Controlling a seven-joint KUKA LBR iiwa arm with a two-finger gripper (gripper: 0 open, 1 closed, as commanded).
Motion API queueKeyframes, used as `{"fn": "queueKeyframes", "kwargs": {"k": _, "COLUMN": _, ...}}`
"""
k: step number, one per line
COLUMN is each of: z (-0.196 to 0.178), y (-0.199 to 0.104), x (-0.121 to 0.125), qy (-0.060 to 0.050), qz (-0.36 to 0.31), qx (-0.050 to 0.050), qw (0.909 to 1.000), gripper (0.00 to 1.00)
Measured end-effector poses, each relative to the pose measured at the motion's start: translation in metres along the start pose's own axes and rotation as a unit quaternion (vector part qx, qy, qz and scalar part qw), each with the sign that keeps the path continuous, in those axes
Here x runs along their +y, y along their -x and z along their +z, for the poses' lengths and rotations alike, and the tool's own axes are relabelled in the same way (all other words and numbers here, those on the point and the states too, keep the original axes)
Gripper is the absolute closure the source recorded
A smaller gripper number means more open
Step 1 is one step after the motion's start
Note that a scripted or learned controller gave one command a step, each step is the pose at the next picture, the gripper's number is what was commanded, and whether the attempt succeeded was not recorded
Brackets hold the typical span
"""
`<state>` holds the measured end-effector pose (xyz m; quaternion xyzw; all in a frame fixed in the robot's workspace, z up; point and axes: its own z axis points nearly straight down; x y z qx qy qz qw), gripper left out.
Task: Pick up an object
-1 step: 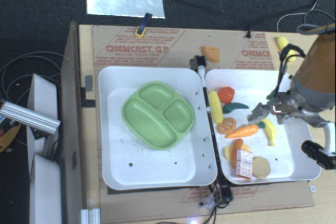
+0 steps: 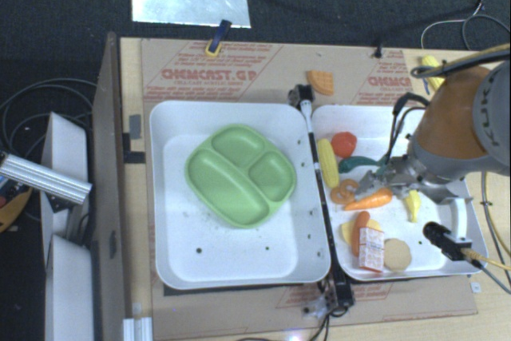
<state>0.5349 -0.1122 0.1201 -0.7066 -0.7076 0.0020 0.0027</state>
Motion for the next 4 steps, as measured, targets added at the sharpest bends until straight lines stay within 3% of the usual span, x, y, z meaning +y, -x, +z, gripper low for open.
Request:
{"fn": "queueKeyframes", "kwargs": {"k": 1, "z": 0.035, "y": -0.007, "x": -0.008, "qy": 0.004, "qz": 0.001, "qx": 0.000, "qw": 1.0000, "gripper": 0.00}}
{"fn": "queueKeyframes", "kwargs": {"k": 2, "z": 0.036, "y": -0.015, "x": -0.012, "qy": 0.003, "qz": 0.000, "qx": 0.000, "qw": 1.0000, "gripper": 0.00}}
{"fn": "queueKeyframes", "kwargs": {"k": 3, "z": 0.022, "y": -0.029, "x": 0.034, "qy": 0.007, "qz": -0.003, "qx": -0.001, "qw": 1.0000, "gripper": 0.00}}
{"fn": "queueKeyframes", "kwargs": {"k": 4, "z": 0.012, "y": -0.028, "x": 0.033, "qy": 0.006, "qz": -0.001, "qx": 0.000, "qw": 1.0000, "gripper": 1.00}}
